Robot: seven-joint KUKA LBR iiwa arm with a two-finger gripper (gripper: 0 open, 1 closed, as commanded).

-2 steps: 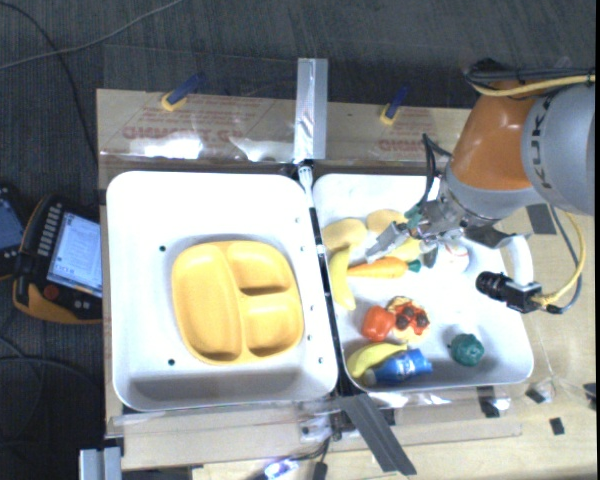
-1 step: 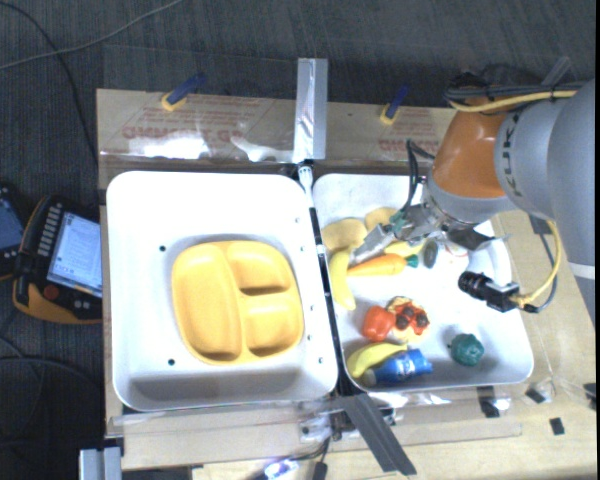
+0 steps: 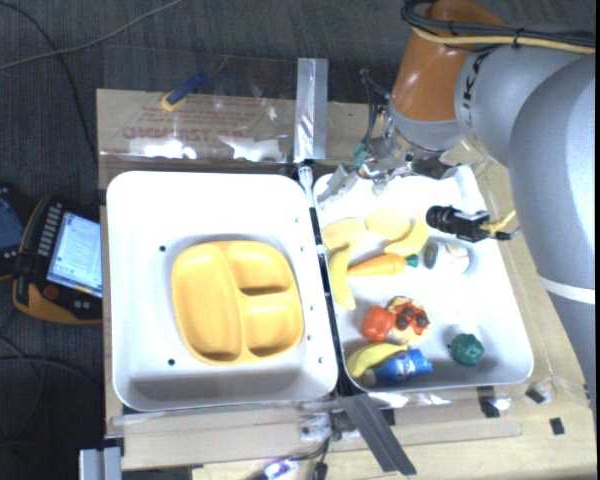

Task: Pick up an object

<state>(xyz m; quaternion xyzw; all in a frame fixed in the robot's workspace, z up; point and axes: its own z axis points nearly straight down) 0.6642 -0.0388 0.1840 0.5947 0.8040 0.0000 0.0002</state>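
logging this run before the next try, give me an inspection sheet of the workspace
surface: bench with left bin and right bin side by side
job's things: right bin holds carrot, banana, blue bottle, green ball
clutter: yellow divided tray in left bin
grippers: gripper over the right bin's far edge, fingers unclear
cables: dark cables on the floor
surroundings: handheld pendant left of the bench, clear plastic sheet behind the bins

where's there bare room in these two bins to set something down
Left bin: bare white floor rings the yellow divided tray, widest between the tray and the bin's far and left walls. Right bin: crowded down the middle, from the carrot to the banana and blue bottle; a bare strip lies along its right wall, beyond the green toy.
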